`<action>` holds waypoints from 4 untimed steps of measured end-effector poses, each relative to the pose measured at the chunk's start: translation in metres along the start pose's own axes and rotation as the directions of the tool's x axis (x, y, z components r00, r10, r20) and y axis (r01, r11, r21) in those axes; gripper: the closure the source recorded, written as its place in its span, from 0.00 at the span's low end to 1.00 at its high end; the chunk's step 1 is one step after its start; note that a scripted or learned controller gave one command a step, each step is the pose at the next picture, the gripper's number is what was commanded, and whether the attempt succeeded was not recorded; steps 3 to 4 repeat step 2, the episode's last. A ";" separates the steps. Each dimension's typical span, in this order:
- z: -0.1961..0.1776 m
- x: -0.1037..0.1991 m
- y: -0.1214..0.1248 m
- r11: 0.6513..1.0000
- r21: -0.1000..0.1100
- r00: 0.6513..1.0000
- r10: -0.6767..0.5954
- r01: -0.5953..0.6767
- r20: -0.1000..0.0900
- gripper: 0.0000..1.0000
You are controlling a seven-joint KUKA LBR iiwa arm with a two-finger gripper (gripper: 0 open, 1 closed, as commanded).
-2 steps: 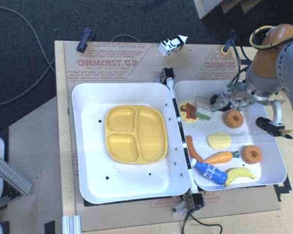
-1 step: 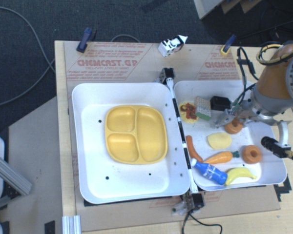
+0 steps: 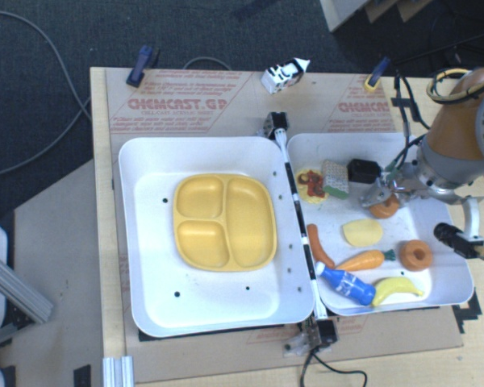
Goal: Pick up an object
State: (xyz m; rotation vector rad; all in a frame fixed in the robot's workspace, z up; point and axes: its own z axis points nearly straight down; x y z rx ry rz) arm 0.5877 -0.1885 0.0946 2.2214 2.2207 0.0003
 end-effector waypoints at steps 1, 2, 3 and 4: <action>0.010 0.080 0.044 1.000 0.000 1.000 -0.002 0.002 -0.001 1.00; -0.091 0.142 0.001 1.000 -0.001 1.000 -0.002 0.002 -0.001 1.00; -0.091 0.142 0.001 1.000 -0.001 1.000 -0.002 0.002 -0.001 1.00; -0.091 0.142 0.001 1.000 -0.001 1.000 -0.002 0.002 -0.001 1.00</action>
